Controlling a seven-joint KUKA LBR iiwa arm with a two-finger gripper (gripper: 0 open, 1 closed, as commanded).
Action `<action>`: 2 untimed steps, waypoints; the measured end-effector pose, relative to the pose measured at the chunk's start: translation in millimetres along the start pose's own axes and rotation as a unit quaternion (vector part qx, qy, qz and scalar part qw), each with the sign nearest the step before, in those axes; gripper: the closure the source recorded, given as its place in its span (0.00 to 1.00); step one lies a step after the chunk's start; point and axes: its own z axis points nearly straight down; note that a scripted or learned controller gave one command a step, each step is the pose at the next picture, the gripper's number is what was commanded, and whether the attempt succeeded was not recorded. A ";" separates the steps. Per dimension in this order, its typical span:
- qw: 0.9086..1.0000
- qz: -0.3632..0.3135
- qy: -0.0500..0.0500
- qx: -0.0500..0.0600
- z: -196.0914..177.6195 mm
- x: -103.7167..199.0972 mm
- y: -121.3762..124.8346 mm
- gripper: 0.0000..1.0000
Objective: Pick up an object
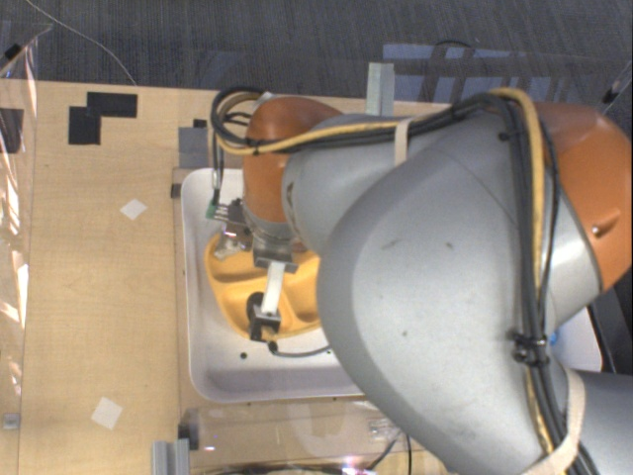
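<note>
- Grey arm (pixel 445 265): reaches in from the right and carries the gripper at its left end.
- White bin (pixel 198 364): surrounds the gripper.
- Yellow object (pixel 229 300): lies in the bin, directly under the gripper.
- Gripper (pixel 259 250): sits low over the yellow object; whether it is spread or closed cannot be told.

dark grey carpet floor (pixel 247 18) runs along the top. below lies the pale wooden bench (pixel 89 305), with black block marks (pixel 99 115) near its far left corner, two pale square tags (pixel 133 208) on its left part, and a clear sheet (pixel 15 265) catching glare along its left edge.
</note>
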 end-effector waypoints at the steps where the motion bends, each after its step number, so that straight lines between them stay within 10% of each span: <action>1: 0.991 0.134 -0.004 0.008 -27.5 -1.6 -24.1 0.00; 2: 0.929 0.370 0.008 -0.010 -15.1 -13.4 -60.7 0.00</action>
